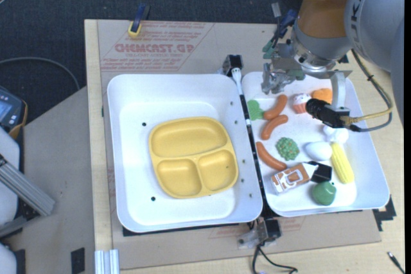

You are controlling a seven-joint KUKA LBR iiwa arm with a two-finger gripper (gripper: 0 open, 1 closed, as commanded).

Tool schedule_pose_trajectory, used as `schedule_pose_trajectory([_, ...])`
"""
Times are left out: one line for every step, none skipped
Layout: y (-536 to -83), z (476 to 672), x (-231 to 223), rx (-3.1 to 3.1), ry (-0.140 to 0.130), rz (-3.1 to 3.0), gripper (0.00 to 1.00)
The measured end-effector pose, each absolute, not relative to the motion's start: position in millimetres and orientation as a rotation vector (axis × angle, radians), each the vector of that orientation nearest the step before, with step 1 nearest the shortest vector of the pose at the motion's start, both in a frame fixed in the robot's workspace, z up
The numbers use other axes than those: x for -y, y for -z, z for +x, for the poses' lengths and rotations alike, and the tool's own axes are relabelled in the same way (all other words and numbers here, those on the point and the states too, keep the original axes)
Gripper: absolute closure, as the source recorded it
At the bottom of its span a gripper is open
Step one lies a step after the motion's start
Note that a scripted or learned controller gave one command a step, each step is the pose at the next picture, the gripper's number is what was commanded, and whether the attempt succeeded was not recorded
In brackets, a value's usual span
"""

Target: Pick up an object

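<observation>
The right bin holds several toy foods. Among them are three orange-red sausages, a broccoli head, a white egg, a corn cob, a green pepper and a small carton. My gripper hangs over the far left corner of this bin, just beyond the upper end of the farthest sausage. I see nothing held in it.
A yellow three-compartment tray lies in the left bin. A green piece sits against the divider, and an orange piece and a small white-red toy lie near the gripper. A black part with a cable crosses the right bin.
</observation>
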State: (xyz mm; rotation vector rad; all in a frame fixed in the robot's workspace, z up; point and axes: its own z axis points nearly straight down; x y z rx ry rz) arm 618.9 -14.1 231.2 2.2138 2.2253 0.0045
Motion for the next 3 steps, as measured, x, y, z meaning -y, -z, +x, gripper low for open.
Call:
schedule_pose_trajectory([-235, 611.5, 10, -2.224, 0.000, 2.221, 1.00])
schedule_pose_trajectory([-215, 608.0, 7, -2.224, 0.005, 2.223, 1.00])
schedule_pose_trajectory([-218, 609.1, 19, -2.219, 0.001, 2.223, 1.00])
